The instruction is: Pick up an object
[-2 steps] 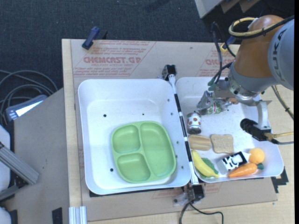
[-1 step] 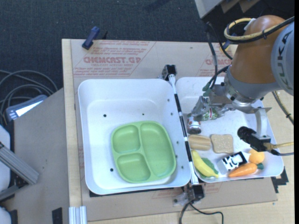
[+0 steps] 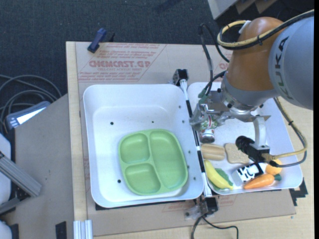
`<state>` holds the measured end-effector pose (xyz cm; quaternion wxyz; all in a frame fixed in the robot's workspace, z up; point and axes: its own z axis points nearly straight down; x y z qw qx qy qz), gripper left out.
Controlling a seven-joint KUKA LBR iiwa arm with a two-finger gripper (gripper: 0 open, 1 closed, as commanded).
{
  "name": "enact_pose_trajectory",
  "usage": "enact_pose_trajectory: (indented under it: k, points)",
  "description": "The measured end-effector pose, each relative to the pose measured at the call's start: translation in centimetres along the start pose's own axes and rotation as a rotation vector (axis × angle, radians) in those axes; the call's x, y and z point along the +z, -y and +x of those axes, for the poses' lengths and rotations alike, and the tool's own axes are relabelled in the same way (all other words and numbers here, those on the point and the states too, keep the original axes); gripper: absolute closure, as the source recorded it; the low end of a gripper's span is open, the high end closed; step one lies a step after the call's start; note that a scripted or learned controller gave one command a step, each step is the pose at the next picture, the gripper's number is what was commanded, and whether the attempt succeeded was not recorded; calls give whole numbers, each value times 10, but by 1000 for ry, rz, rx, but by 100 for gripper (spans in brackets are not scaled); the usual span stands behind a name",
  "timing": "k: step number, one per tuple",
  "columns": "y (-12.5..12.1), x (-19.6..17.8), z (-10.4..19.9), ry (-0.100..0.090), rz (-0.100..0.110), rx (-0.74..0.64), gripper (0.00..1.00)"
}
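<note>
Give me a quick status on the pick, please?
Gripper low at right bin's left edge, fingers unclear. Banana, carrot, bread slice loose at bin's near end. Green tray alone in left bin.

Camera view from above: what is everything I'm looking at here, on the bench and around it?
Bins: two, white, side by side; left bin, right bin.
Divided plate: one, green, three compartments, in the left bin.
Banana: one, yellow, near corner of the right bin.
Carrot: one, orange, near edge of the right bin.
Bread slice: one, tan, right bin, beside a tan roll.
Black and white item: one, right bin, next to the carrot; what it is I cannot tell.
Cardboard sheet: one, brown with red print, under the bins.
Blue clip: one, far left corner of the cardboard.
Cables: several, grey, on the floor at left.
Arm: one, grey with orange band, over the right bin.
Gripper: one, low over the right bin's left side.
</note>
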<state>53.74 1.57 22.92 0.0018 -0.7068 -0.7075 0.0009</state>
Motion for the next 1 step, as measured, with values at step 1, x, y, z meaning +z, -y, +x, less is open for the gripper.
enact_pose_trajectory:
  k: [1]
  points:
    - [29,8,28,0,0,0,100]
